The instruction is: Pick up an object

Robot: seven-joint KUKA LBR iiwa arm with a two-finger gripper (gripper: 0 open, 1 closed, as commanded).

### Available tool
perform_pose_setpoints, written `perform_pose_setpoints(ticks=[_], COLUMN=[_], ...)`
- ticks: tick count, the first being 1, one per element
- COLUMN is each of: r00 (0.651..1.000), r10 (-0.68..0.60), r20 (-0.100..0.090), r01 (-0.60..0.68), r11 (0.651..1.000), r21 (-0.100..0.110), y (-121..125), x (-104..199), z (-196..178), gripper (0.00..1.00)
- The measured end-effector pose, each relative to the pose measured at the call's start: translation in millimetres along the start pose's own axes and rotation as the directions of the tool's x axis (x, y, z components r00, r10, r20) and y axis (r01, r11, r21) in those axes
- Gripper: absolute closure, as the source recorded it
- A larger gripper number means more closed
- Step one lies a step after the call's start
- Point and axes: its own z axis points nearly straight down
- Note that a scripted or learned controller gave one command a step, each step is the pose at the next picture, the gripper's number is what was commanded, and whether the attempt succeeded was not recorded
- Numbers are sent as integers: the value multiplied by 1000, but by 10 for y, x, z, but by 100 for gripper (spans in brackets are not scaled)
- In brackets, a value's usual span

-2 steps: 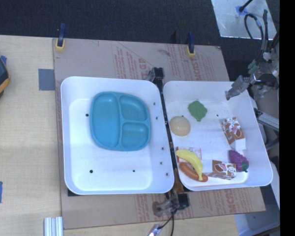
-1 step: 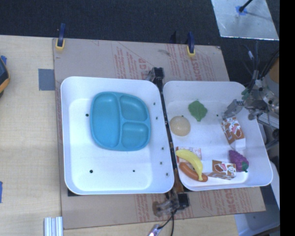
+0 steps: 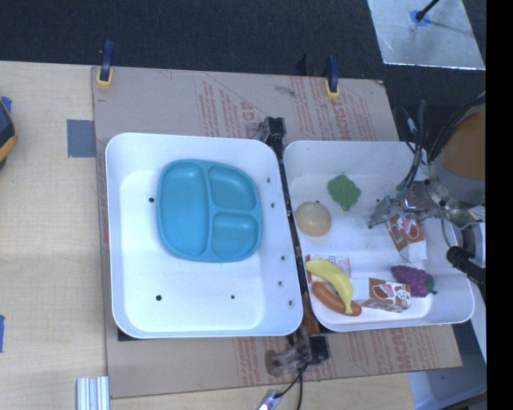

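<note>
Brown cardboard (image 3: 197, 101) is laid across a pale wooden bench (image 3: 43, 254) and held at its far edge by two clamps. Two shallow white bins are set on it side by side, their inner rims touching. The left bin (image 3: 137, 306) is occupied by a blue divided plate (image 3: 209, 210) with three compartments, placed toward the far side.

The right bin (image 3: 325, 156) is filled with small toy items. A green leafy piece (image 3: 344, 191) is seen near the far middle, and a round beige ball-like object (image 3: 313, 219) sits just beside the inner wall. At the near side, a yellow banana (image 3: 333, 280) is laid touching an orange-red carrot or sausage shape (image 3: 333, 299); the exact kind cannot be told. A small printed packet (image 3: 388, 293) lies to their right, and a purple bunch of grapes (image 3: 412, 279) is found near the right rim. Another small packet, white and brown (image 3: 408, 234), lies below the gripper.

The grey arm, with its orange band (image 3: 463, 148), is seen entering from the right. Its gripper (image 3: 392, 209) is positioned low over the right bin, just beside the white and brown packet. Whether its fingers are spread or pressed together cannot be told.
</note>
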Motion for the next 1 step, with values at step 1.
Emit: perform_pose_setpoints(ticks=[1], r00=[1000], r10=[-2], r20=[2], r01=[2], r11=[1000], r21=[0], y=[2], x=[-15], z=[-109], gripper=[100])
